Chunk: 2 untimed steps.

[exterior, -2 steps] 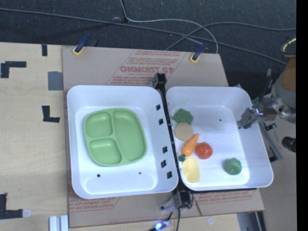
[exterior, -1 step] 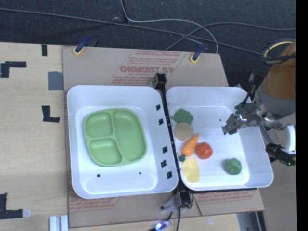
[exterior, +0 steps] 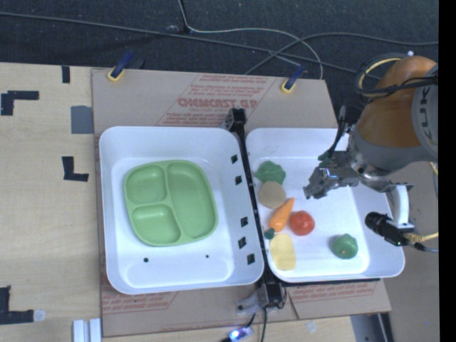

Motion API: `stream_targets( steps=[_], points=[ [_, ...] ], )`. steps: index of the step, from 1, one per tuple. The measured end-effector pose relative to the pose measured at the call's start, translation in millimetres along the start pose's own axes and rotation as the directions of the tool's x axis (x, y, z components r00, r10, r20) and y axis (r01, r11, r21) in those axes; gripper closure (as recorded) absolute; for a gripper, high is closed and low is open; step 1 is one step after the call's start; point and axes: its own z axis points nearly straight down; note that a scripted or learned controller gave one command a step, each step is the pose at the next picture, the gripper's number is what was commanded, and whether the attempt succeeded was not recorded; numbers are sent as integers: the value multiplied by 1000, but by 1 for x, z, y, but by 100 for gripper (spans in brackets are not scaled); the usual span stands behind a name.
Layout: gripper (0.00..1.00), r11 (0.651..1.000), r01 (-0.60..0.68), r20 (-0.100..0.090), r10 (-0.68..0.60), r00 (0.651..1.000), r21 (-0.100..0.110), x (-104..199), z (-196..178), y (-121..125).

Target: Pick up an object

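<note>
Lowest in the right bin (exterior: 377,266) lie a yellow piece (exterior: 283,251) and a green pepper (exterior: 344,246); tomato (exterior: 302,223) and carrot (exterior: 281,214) sit at its center. Pincer (exterior: 318,186), at one o'clock of the tomato, carries nothing, spread unclear. Dropping between crowded items, it could nudge the tomato away.

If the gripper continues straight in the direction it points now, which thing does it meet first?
Probably the red tomato: the gripper points down and slightly left into the right bin. Its height is unclear, so it may meet bare bin floor first.
</note>
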Motion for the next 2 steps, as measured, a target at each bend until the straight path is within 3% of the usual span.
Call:
stream_targets(
  steps=[2],
  points=[
    [100,1000,0,0,0,1000,0,103,-19,-10]
  ],
)
